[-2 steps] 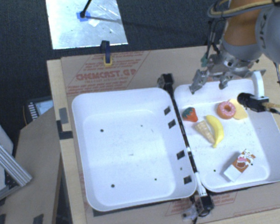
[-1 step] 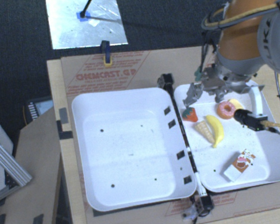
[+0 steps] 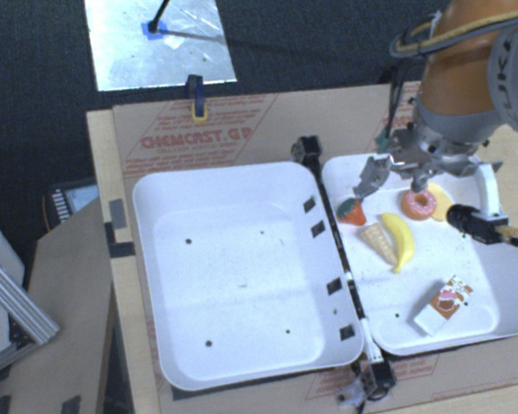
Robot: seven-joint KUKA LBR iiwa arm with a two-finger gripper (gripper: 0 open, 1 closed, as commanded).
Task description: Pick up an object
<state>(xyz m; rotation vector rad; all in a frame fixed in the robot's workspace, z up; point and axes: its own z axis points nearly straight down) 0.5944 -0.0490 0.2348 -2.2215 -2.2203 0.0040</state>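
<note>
Two shallow white bins sit side by side on a bench. The left bin (image 3: 240,279) and the right bin (image 3: 512,296) meet at a dark divider. In the right bin lie a banana (image 3: 399,240), a pale wedge (image 3: 377,238) touching the banana's left side, a pink doughnut (image 3: 419,204), a red strawberry-like piece (image 3: 350,209) and a small printed box (image 3: 445,305) near the front. The arm reaches in from the right, with its gripper (image 3: 396,172) over the bin's rear part, near the doughnut and the red piece.
</note>
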